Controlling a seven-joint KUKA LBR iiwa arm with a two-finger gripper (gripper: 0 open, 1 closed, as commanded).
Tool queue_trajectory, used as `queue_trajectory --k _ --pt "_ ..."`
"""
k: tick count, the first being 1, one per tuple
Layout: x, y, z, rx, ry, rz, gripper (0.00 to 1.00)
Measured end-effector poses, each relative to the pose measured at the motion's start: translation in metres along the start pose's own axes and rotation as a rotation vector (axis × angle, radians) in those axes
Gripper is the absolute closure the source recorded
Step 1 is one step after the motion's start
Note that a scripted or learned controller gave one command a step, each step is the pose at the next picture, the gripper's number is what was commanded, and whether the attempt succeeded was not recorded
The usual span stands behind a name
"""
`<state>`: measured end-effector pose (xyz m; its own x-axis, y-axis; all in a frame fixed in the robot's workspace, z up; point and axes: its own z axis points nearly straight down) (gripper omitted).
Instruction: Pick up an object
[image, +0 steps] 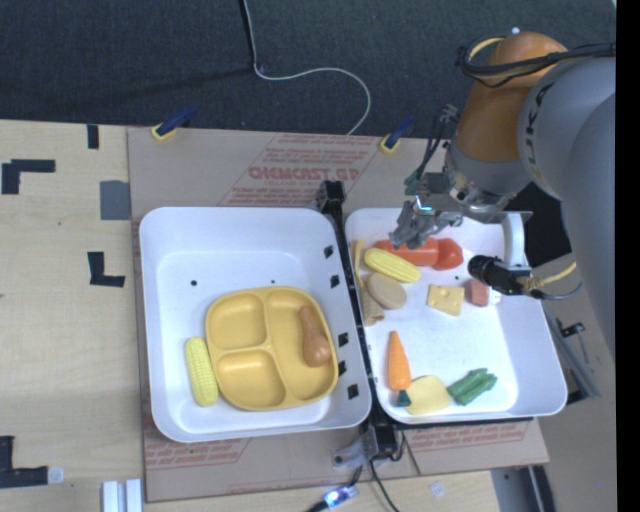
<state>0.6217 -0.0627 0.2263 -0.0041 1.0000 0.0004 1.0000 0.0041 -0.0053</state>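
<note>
Reaching in over the right bin (540, 330), the gripper (412, 232) hangs at that bin's far edge, directly above the red-orange piece (440, 254). Whether its fingers are spread or pressed together cannot be told from this slant, and nothing shows between them.

Taking the red-orange piece as the landmark: a yellow corn cob (392, 265) lies touching its near left side, and a tan potato-like piece (386, 292) sits just nearer than that cob. A cheese wedge (445, 298) lies near the landmark on its near side, with a small pink piece (478, 292) beside the wedge. Well nearer are a carrot (398, 360), a pale yellow pear-shaped piece (428, 395) and a green pod (470, 385).

Well to the left of the landmark, the left bin (170, 250) holds a yellow divided plate (245, 345) with a brown sausage (314, 335) in 1 of its compartments, and a 2nd corn cob (201, 370) lies touching the plate's left rim.
</note>
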Motion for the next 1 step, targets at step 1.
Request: queue_trajectory --k 1 --pt "0.003 -0.0113 0.0022 0.002 -0.001 0.003 1.0"
